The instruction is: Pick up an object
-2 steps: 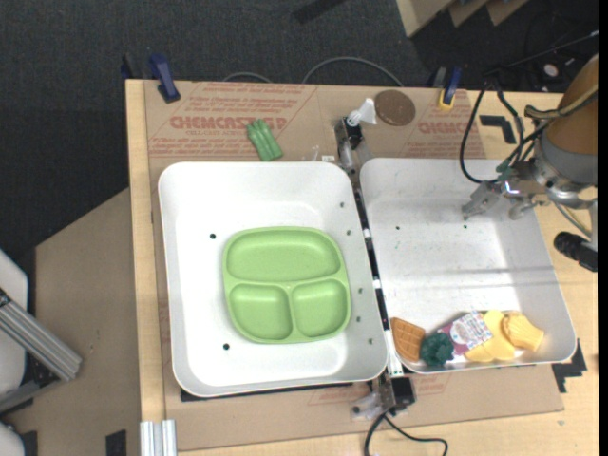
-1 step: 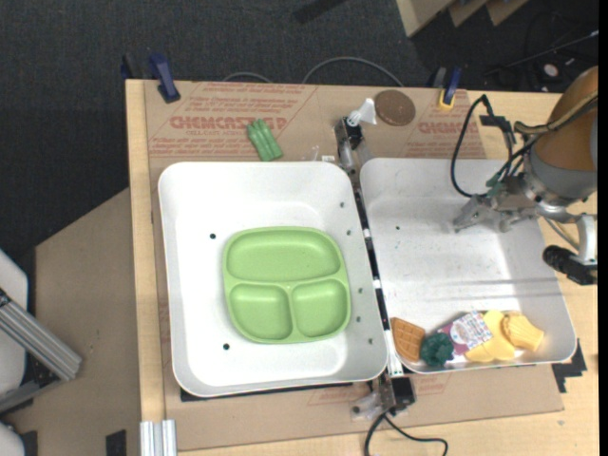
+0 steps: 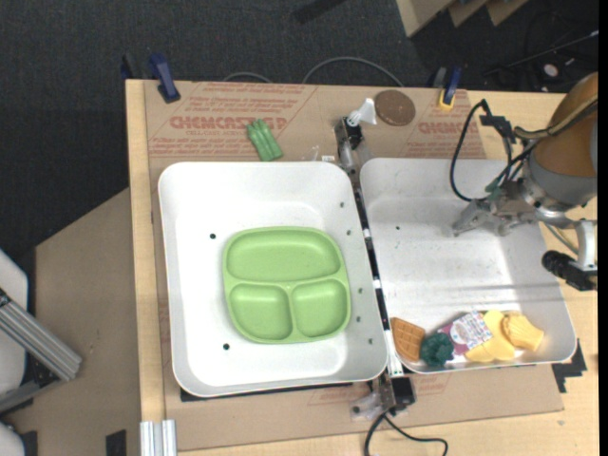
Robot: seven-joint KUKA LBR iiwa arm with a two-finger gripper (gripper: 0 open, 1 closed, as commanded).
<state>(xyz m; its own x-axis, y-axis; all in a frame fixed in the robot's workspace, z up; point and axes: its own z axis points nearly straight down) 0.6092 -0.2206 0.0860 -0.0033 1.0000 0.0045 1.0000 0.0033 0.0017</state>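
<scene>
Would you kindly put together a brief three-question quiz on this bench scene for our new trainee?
1. True or false: the green divided plate lies in the left bin.
2. Multiple choice: where in the right bin does the pile of small items sit? A) far corner, B) middle, C) near edge.
3. Fill in: the gripper is above the ___ bin.

Key: 1 true. 2 C; the items, among them a dark green piece and yellow pieces, are crowded along the near edge. 3 right; it is toward the far side, apart from the pile.
</scene>
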